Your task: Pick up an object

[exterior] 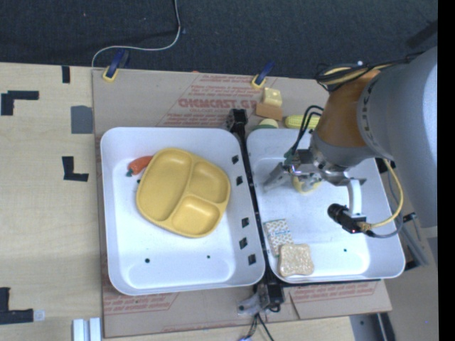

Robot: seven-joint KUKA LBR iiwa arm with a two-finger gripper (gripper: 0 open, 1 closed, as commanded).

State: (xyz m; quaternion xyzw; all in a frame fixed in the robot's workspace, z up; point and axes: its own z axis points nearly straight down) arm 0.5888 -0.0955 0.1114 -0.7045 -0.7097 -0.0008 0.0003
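Down in the right bin (377, 261), the pincer (307, 178) sits low over the bin's upper middle, and there's a small pale yellowish object (307, 185) right at its tip, touching or just under the fingers; whether it's truly between them I cannot tell, and whether the pincer is wide or narrow I cannot tell either. One grey finger (276, 178) sticks out toward the divider between the bins. Above it, the arm (398, 112) comes in from the right, orange band (341, 116) just over the wrist, a yellow cable (387, 215) looping down past a small black part with a red spot.

Nearer the front of that same bin, two flat pieces lie close together: a pale speckled square sponge (277, 231) and, just below it and touching or nearly so, a tan cracker-like block (296, 260).

Over in the left bin (121, 261), a yellow divided plate (183, 192) with three compartments lies tilted, and an orange carrot-like piece (139, 164) pokes out from under its upper left edge.

Behind the bins, on the cardboard sheet (206, 94), a tan wooden block (269, 105) rests beside a pale round item and a yellow corn-like piece (297, 121). Blue-and-yellow clamps (114, 66) pin the cardboard to the table (43, 212), and a white cable (167, 27) trails across the dark floor beyond
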